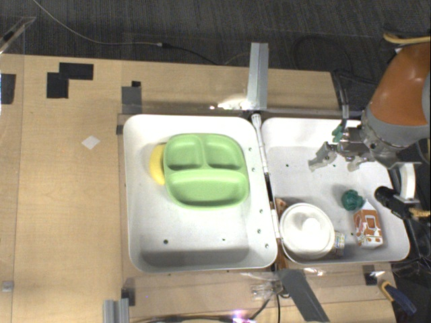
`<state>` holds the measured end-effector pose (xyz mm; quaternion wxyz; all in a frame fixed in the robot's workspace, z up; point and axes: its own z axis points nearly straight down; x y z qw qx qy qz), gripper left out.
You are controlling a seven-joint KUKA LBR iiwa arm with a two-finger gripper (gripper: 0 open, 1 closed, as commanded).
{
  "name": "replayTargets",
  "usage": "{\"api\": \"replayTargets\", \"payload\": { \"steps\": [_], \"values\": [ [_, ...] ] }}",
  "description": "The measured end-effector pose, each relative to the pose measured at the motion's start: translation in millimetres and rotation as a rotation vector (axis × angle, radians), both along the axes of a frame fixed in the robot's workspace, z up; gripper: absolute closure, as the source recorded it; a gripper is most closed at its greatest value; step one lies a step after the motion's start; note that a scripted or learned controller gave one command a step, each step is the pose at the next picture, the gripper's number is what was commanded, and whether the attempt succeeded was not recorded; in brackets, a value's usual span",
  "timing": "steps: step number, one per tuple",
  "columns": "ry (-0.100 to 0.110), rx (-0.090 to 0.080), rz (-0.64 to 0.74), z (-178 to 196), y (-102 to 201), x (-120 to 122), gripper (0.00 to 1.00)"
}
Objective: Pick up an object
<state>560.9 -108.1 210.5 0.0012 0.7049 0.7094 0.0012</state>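
A wooden bench (60, 200) is bearing two white bins. The left bin (195, 247) is holding a green divided tray (204, 168) lying over a yellow item (156, 165). The right bin (296, 143) is holding a white bowl (306, 229), a small teal object (351, 199) and a printed packet (369, 226). The gripper (339, 157) is hovering open and empty above the teal object, apart from it.

A dark ribbed carpet (168, 12) is seen across the top, crossed by a thin pale cable (81, 36) and a black cable (195, 51). Below it, the light wooden desk (60, 214) is spread out, marked with black tape patches (67, 78) near its upper left. An upright grey metal post (258, 76) is fixed at the desk's far edge. Even, soft light is cast throughout.
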Motion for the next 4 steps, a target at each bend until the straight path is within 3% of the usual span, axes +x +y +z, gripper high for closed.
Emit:
{"api": "replayTargets", "payload": {
  "steps": [1,2,3,4],
  "values": [
    [0.000,-0.001,0.124,-71,-67,-16,0.00],
    [-0.006,-0.003,0.143,-123,-98,-24,0.00],
    [-0.014,-0.007,0.145,-110,-98,-22,1.00],
    [-0.004,-0.003,0.129,6,-85,-3,1.00]
  ]
}}
